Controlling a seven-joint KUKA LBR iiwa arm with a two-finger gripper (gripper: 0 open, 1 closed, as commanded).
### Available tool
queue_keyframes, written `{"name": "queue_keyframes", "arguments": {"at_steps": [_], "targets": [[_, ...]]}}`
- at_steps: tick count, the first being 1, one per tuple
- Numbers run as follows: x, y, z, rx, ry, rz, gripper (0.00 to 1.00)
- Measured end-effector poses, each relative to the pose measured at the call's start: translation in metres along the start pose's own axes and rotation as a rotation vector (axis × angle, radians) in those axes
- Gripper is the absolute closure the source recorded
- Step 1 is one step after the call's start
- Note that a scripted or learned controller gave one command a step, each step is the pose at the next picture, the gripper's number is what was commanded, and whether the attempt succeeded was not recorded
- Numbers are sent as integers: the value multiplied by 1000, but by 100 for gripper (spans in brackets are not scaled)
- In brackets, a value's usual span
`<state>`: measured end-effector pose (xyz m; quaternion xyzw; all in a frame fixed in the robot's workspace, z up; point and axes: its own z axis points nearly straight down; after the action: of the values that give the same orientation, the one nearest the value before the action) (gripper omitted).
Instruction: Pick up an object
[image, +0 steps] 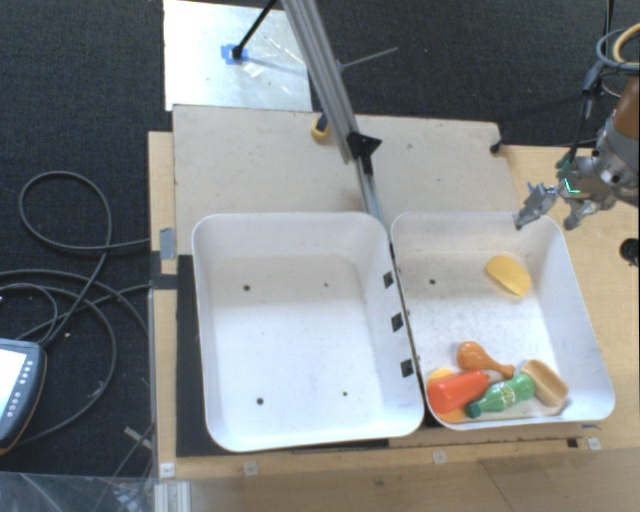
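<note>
My gripper (553, 210) hangs at the far right, above the back right corner of the right bin (580, 300), its two fingers spread open with nothing between them. In that bin a yellow slice-shaped piece (509, 275) lies alone, below and left of the gripper. At the bin's front edge a cluster lies together: an orange drumstick-like piece (480, 357), a red-orange carrot-like piece (460, 387), a green bottle (503, 396) and a tan bread-like piece (546, 382).
The left bin (290, 330) sits beside the right one. A slanted grey pole (335, 90) crosses the back of the bench down to the bins' shared edge. Cables and a tablet (15, 385) lie on the floor at left.
</note>
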<state>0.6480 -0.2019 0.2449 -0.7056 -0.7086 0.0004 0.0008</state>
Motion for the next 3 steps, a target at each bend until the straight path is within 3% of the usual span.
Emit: {"name": "queue_keyframes", "arguments": {"at_steps": [1, 3], "targets": [[0, 1, -3, -3, -2, -3, 0], [-13, 6, 88, 1, -1, 4, 0]]}}
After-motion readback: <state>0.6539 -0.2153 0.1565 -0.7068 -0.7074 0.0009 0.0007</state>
